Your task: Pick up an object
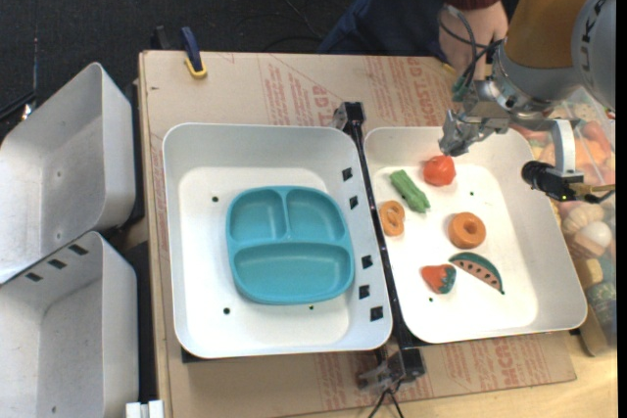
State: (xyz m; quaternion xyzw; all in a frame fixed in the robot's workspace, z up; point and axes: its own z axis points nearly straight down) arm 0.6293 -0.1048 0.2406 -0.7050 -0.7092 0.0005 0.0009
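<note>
The right bin [549,303] holds several toy foods: a red tomato [440,170], a green pickle [409,190], a small orange ring [392,217], an orange doughnut [467,230], a strawberry [439,278] and a watermelon slice [479,271]. My gripper [455,144] hangs over the back of that bin, just above and right of the tomato. Nothing shows between its fingers. The left bin [191,308] carries a blue divided plate [290,245].
Two spare white bins [59,210] lie off the bench at the left. A black clamp divider [364,210] runs between the two bins. Cables and clutter sit at the far right edge. A yellow clip [196,66] sits at the bench's back left.
</note>
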